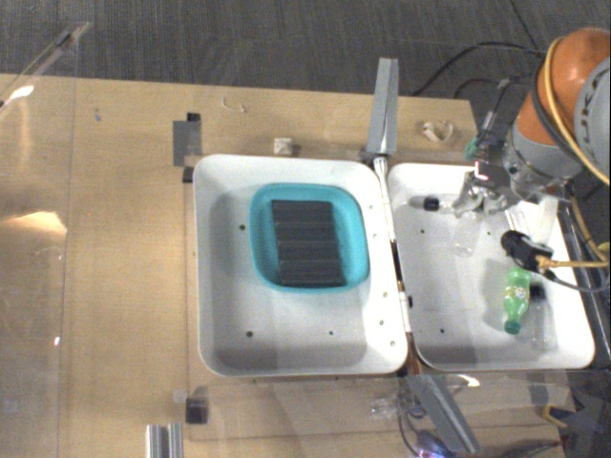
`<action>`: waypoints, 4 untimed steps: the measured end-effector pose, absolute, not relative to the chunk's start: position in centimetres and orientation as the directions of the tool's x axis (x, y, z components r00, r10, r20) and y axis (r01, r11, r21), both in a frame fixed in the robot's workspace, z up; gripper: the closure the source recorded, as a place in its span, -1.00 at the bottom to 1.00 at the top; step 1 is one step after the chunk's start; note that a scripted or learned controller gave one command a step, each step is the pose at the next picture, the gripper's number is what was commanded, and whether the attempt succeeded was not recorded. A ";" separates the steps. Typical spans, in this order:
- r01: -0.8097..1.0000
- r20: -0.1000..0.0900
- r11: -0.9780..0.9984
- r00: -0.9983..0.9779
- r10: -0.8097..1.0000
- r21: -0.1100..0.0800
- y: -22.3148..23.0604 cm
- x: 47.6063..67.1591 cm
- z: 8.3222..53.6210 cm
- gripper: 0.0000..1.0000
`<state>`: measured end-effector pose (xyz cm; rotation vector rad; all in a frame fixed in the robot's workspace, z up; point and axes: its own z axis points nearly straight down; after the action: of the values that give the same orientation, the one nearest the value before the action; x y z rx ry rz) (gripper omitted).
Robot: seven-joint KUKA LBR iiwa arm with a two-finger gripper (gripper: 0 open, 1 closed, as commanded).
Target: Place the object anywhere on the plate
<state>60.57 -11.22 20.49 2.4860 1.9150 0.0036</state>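
Green bottle (516, 299) lies in the right bin (449, 337); whether the claw (474, 201) grips anything, I cannot tell.

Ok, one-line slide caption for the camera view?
Arm's pincer over right bin holding green bottle; teal plate waits in left bin.

A robotics lab — a wooden table (95, 284) with two fixed white bins (220, 351), loose cables (477, 55), grey carpet (239, 17).
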 end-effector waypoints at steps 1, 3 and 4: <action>0.967 0.000 -0.256 0.256 0.967 0.004 -11.2 60.6 20.5 -1.00; 0.895 0.001 -0.446 0.446 0.895 0.007 -13.7 51.3 34.7 -1.00; 0.755 0.001 -0.656 0.656 0.755 0.006 -18.2 48.8 41.5 -1.00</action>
<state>48.84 -18.19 41.50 2.8546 1.3005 0.0056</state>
